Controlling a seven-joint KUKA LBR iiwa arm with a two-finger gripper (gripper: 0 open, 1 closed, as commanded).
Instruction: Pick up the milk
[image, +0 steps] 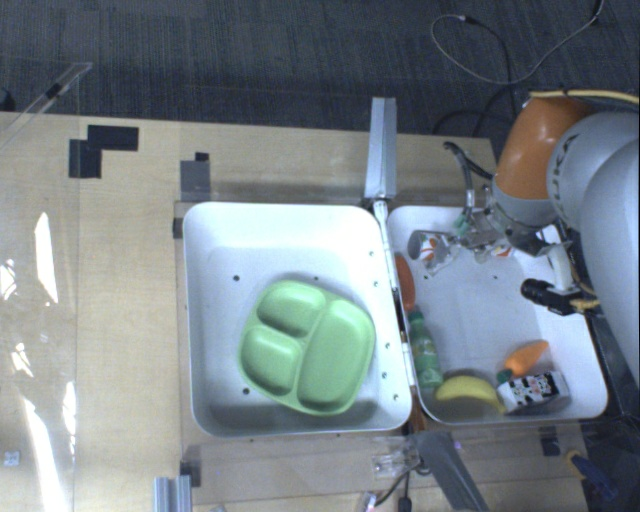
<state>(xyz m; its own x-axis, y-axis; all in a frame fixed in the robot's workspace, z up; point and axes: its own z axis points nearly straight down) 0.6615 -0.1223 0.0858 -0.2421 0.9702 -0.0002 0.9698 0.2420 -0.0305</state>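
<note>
Nearest, at the front wall of the right bin (480, 320), found the milk carton (535, 389): white with black patches, tipped on its side and pushed into the front right corner. Noted a small orange carrot (527, 356) touching its upper edge and a banana (468, 390) just beside it on the left, also against the front wall. Judged that this crowding left little free room around the carton, so that a descent there risked nudging the carrot or the bin wall.

Along that bin's left wall, saw a green bottle (423, 350) lying lengthwise, with a reddish-orange piece (403, 280) behind it, both apparently slid to rest against the wall.

Farther back, placed the gripper (430, 245) low over the bin's rear left corner, below the orange band of the arm (585, 200), well apart from the milk carton. Could not tell whether it was spread or pressed together, and made out nothing gripped in it. Judged the pick as not yet begun, with a move across to the opposite corner needed first.

In the left bin (220, 260), noted a green divided plate (308, 345) lying flat near the middle, clear of the task.
</note>
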